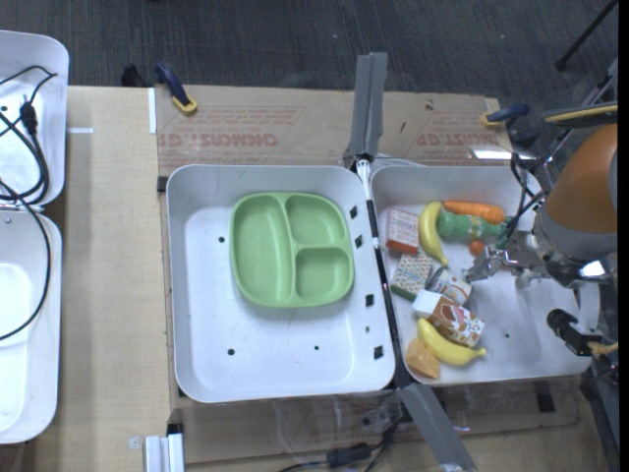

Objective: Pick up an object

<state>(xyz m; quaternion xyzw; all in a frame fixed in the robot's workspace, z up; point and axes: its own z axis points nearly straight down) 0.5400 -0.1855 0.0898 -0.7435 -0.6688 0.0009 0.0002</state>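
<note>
While the fingers [488, 261] are small and partly lost against the metal parts behind them, whether they are spread or closed cannot be told; nothing is visibly held between them. They hang low over the right bin [521, 347], pointing toward its middle from the right, just beside the lower end of the green bottle [470, 226] and near a small orange-red piece [477, 248] on the bin floor. Behind them the grey arm [580, 214] with its orange band rises at the bin's right side.

Nearest the fingers, to their left, a cluster of objects lies in the left half of that bin. An orange carrot [474, 208] lies along the back, touching the green bottle below it. A yellow banana [430, 231] stands curved just beside the bottle's left end, and a red and white packet [401, 230] lies to the banana's left. Below these sits a small patterned box [412, 275], then a white carton with red print [450, 308], and a second banana [447, 345] lies across the front, touching a pale orange slice [423, 362] near the bin's front corner.

Farther out, the left bin [270, 357] holds a green divided plate [292, 249] with three compartments, lying flat toward the back. Both bins rest on the table [108, 264], with brown cardboard [256, 121] behind them and a blue and yellow clamp [174, 88] at its back edge.
</note>
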